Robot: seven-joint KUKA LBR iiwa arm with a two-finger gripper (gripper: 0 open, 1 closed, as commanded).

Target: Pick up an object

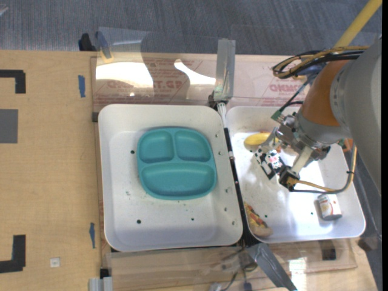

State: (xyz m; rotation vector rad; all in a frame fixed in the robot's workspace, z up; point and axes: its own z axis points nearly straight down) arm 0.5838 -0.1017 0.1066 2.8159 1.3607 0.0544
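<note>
At right of frame, the hand point(277, 164) hangs low over the right bin point(345, 220) beside a yellow object point(257, 140), apparently seeking a grasp; I cannot tell its state.

Teal divided tray point(177, 162) in left bin point(115, 180)

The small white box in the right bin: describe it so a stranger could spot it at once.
Start at the right bin, the one the arm reaches into. Go to its near right corner, past the claw; the small white box lies there alone on the floor. Unlike the yellow object at the far side and the colourful scrap at the near left, it is boxy and white with a reddish mark.
</note>
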